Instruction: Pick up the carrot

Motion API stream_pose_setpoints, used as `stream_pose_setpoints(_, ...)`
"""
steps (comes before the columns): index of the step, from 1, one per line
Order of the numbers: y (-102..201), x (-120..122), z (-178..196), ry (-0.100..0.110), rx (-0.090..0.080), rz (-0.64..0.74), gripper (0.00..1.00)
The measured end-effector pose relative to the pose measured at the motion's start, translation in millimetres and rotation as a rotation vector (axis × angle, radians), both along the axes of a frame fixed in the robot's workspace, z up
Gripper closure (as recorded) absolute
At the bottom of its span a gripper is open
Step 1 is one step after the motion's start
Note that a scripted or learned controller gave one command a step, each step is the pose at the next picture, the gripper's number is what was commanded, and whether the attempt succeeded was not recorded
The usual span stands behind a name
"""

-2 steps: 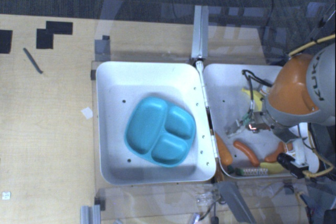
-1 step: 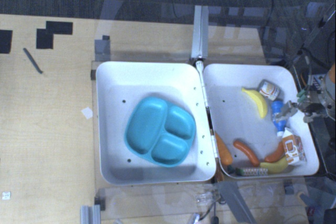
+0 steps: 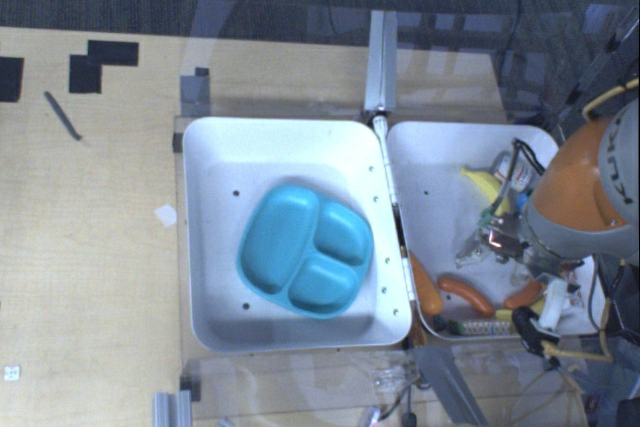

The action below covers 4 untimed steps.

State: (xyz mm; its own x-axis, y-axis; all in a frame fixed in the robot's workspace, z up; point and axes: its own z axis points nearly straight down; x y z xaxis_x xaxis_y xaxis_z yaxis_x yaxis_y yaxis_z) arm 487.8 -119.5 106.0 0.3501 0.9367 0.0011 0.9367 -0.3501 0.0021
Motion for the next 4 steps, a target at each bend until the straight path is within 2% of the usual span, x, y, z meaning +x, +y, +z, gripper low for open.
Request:
stream_pose_setpoints(1,0.5,1.8,10.7,-0.004,0.001,0.001,1.00)
stream_pose_setpoints(2,30.7,0.6,207.8,-0.004,-0.002,0.090,1.00)
stream_pose_setpoints(3,82.9,0.0,303.3,-0.003,0.001,-0.486,1.00)
stream_pose_setpoints(4,82.3,-0.1,187.4,0.000,0.000,-0.137,1.00)
